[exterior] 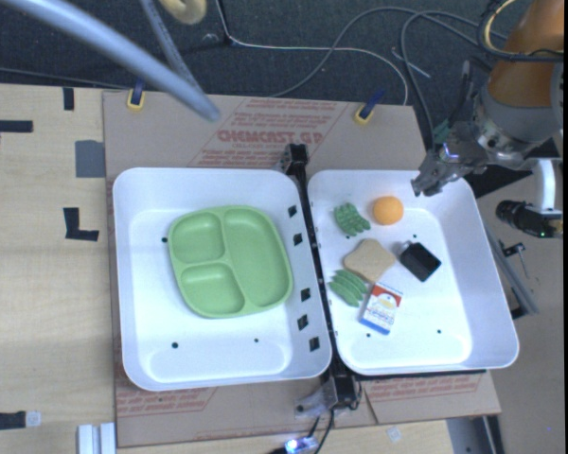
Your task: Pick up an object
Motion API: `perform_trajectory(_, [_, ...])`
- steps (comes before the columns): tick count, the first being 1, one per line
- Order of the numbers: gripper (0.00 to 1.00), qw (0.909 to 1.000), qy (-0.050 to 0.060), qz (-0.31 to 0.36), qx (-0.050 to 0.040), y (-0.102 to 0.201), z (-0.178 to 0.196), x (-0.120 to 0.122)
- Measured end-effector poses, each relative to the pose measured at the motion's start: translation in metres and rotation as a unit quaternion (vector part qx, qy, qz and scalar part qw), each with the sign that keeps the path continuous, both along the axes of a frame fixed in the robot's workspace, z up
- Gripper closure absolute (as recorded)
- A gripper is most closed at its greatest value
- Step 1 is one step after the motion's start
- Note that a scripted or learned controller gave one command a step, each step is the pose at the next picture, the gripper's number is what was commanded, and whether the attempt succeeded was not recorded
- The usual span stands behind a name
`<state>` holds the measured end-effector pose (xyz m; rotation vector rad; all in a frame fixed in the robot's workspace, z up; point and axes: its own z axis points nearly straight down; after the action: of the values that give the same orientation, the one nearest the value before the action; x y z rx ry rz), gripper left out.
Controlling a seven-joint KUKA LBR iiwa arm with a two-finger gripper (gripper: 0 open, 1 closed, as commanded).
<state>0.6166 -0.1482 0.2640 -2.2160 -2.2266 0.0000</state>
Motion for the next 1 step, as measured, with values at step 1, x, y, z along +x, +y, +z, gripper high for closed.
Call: perform_trajectory(1, [1.0, 1.0, 0.0, 0.0, 0.0003, 0.0458, 0.0008, -0.0088])
